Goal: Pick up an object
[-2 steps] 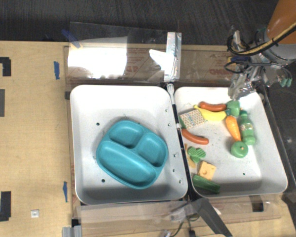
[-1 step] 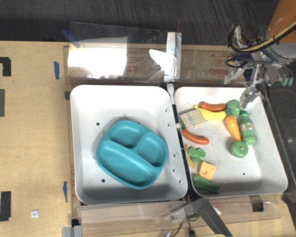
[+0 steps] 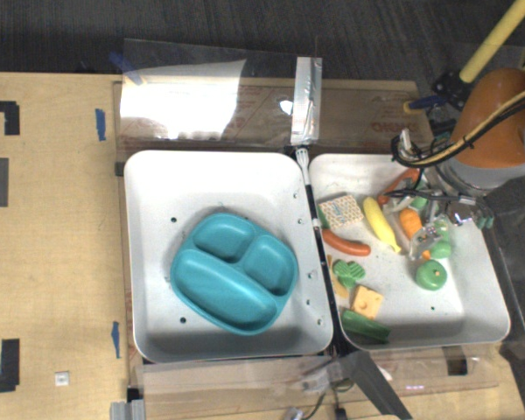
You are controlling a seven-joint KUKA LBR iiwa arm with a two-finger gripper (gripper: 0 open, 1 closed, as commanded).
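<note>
Teal plate (image 3: 234, 271); yellow banana (image 3: 380, 223); green apple (image 3: 431, 275); white bins (image 3: 149, 191).

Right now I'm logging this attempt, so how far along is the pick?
Done: the arm has reached into the right bin, and the gripper sits low among the toy food, by the banana and green apple. In hand: nothing visibly between its fingers. Left: grasping and lifting one item.

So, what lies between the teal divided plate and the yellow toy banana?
In the camera view, between plate and banana: the bins' rims and a red sausage.
</note>
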